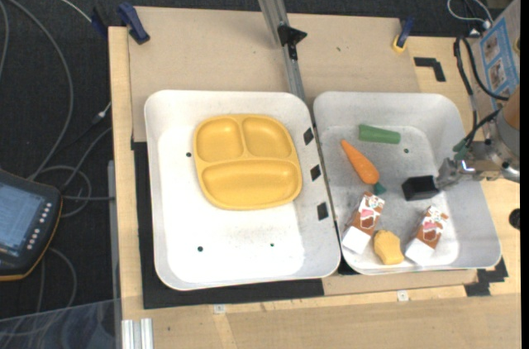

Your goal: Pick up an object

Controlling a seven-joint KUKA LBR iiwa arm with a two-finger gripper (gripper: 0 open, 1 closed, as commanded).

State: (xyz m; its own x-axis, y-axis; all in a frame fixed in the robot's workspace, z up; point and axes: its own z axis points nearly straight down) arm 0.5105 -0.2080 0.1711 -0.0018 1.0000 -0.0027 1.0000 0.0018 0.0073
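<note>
Two shallow white bins sit side by side on the bench. The left bin (169,198) holds a yellow divided plate (246,160), which lies toward the bin's 12 o'clock side with its two small compartments at the top and its one long compartment below; nothing lies in the plate's compartments. The right bin (478,236) holds the loose items. A green block (378,134) lies flat near the bin's 12 o'clock edge. Just below it, toward 10 o'clock, a carrot (360,161) lies slanted, its tip pointing up-left and its green stub down-right. A black block (418,188) sits near the middle of the bin, slightly toward 3 o'clock. Along the 6 o'clock side are three things: a small carton (364,221) at about 7 o'clock, a yellow lump (388,247) just beside it at 6 o'clock, and a second small carton (428,234) at about 5 o'clock. The gripper (456,169) reaches in over the bin's 3 o'clock rim, its tip just beside the black block on that block's right. Whether it touches the block cannot be told, and whether its tip is spread or pressed together cannot be told either. Nothing is seen lifted off the bin floor.
</note>
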